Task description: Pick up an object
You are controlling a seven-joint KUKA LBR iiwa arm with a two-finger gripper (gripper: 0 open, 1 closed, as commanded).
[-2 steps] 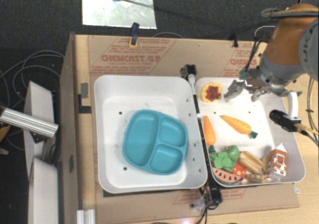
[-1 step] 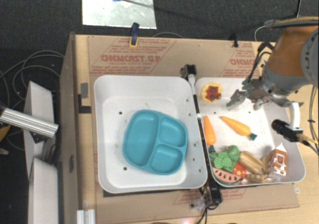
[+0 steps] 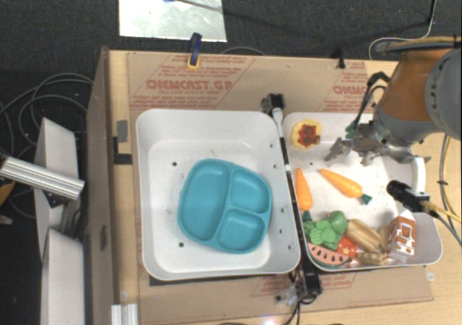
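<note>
My gripper (image 3: pixel 351 153) hovers over the back of the right bin (image 3: pixel 426 251), its fingers spread open with nothing between them. Just below it lies an orange carrot (image 3: pixel 341 182). A second carrot (image 3: pixel 302 189) rests along the bin's left wall. A round pizza-like toy (image 3: pixel 307 134) sits in the back left corner, to the gripper's left. Along the front lie a green leafy toy (image 3: pixel 326 230), a watermelon slice (image 3: pixel 328 255), a brown bread roll (image 3: pixel 363 235) and a small orange-and-white carton (image 3: pixel 403 235).
The left bin (image 3: pixel 155 165) holds a blue divided plate (image 3: pixel 224 204). A dividing wall (image 3: pixel 287 186) separates the two bins. The grey arm with its orange band (image 3: pixel 411 92) reaches in from the right above the bench.
</note>
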